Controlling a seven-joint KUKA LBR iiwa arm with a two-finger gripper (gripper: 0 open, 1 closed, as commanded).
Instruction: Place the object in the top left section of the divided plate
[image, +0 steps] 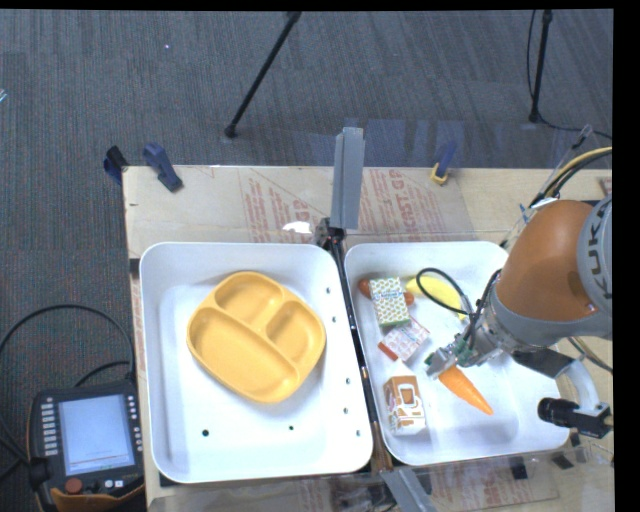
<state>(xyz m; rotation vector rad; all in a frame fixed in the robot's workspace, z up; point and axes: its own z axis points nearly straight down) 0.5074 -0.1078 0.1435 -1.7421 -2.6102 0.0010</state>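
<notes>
A carton (404, 404) is lying near the front of the right bin (520, 440), left of a carrot (467, 389). The gripper (447, 359) is hovering at the carrot's blunt end; whether it is gripping anything I cannot tell. Beyond the carrot, a packet (404, 341), a green box (391, 301) and a banana (443, 294) are lying. Left of the carrot, the yellow plate (256, 335) is sitting in the left bin (170, 440).

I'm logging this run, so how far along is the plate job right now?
Early stage. Nothing looks placed yet: the yellow divided plate in the left bin has bare sections. In hand: the gripper sits low in the right bin, right at the carrot, though a grasp isn't clear. Left: secure an object, carry it across, and set it in the plate's top left section.
</notes>
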